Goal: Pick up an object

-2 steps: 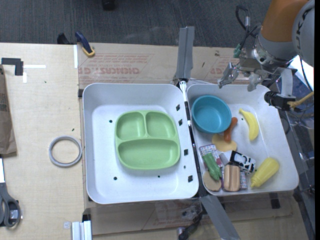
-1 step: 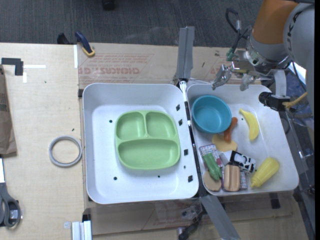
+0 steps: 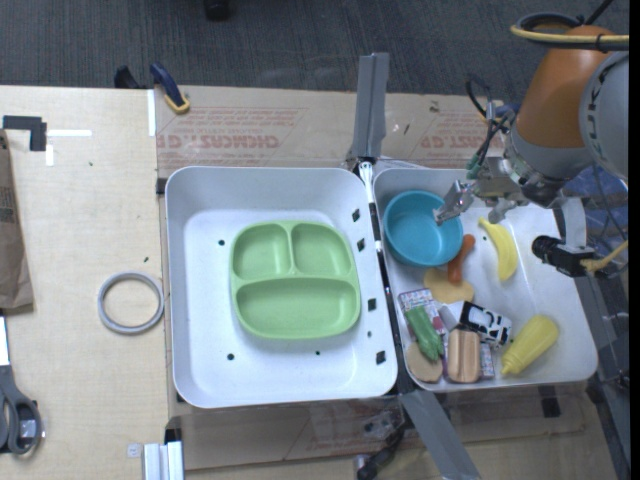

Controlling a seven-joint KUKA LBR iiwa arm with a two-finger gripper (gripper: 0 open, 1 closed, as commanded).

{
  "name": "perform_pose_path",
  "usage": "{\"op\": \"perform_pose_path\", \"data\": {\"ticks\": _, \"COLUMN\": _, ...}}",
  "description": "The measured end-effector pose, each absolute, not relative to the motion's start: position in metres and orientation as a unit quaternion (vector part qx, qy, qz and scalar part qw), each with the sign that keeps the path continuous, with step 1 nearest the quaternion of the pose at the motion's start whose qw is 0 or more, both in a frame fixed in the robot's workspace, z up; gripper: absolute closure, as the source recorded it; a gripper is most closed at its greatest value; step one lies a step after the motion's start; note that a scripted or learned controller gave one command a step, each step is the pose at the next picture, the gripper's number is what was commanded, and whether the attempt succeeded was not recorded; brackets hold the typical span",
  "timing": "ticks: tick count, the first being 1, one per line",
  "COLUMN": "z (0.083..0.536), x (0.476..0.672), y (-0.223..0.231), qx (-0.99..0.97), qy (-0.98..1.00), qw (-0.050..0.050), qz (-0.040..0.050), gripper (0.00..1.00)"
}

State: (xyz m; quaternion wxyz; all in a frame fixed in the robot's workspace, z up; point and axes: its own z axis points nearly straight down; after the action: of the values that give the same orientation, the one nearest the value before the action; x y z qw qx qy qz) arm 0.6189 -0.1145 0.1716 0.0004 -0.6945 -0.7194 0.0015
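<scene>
My gripper point(image 3: 458, 204) hangs over the right bin point(image 3: 570, 298), just above the right rim of a blue bowl point(image 3: 420, 230). Nothing shows in its grasp. A yellow banana point(image 3: 501, 250) lies right of the bowl, below the wrist. An orange carrot-like piece point(image 3: 458, 258) pokes out under the bowl's lower right edge. Further forward in the same bin lie a yellow corn cob point(image 3: 528, 344), a black-and-white item point(image 3: 486, 321), a green vegetable point(image 3: 424, 332) and a brown bread-like piece point(image 3: 463, 356).
The left bin point(image 3: 200, 268) holds a green divided plate point(image 3: 294, 280). A grey tape ring point(image 3: 131, 302) lies on the bench at left, scissors point(image 3: 18, 423) at the lower left corner. A grey post point(image 3: 370, 103) stands behind the two bins.
</scene>
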Motion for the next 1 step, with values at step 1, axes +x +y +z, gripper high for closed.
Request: {"op": "perform_pose_path", "data": {"ticks": 1, "z": 0.0948, "x": 0.5813, "y": -0.1126, "qx": -0.62, "qy": -0.784, "qw": 0.0, "qz": 0.0005, "gripper": 0.0}}
